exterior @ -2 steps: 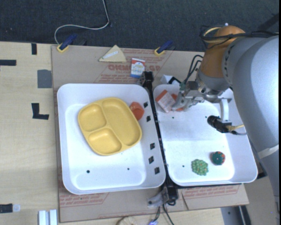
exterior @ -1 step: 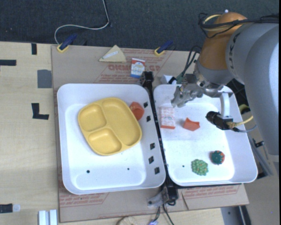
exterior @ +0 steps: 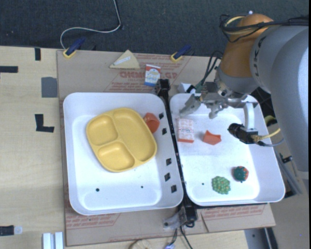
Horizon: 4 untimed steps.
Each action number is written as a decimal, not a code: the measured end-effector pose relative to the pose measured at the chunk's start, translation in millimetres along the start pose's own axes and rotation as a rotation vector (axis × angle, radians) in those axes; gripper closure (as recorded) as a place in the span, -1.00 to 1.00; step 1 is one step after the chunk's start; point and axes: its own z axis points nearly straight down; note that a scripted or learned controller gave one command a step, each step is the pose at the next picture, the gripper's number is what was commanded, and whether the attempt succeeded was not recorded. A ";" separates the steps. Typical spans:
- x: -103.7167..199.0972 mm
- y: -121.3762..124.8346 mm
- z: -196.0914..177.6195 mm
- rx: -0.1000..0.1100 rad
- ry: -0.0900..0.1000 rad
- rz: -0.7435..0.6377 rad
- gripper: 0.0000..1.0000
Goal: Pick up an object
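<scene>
The tool hovers with its fingers spread apart and nothing between them, over the far end of the right bin. The nearest candidate — a small orange wedge — lies just below the tool on the bin floor. It appears light and rigid; grip across its two short flat sides, since slanted faces may slip.

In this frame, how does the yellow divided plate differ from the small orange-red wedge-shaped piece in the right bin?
The yellow divided plate lies in the left bin; the small orange-red wedge-shaped piece lies in the right bin. The plate is far larger, covering much of its bin's floor, while the wedge is a small scrap. The plate has three moulded compartments; the wedge looks solid. Both rest flat on white bin floors, apart from the end effector.
</scene>
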 end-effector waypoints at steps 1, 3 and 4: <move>-57.3 -1.6 87.5 -0.009 -0.001 0.000 -1.00; -99.2 -103.1 97.8 -0.003 -0.002 0.003 -1.00; -70.5 -24.8 97.5 -0.008 -0.001 -0.001 -1.00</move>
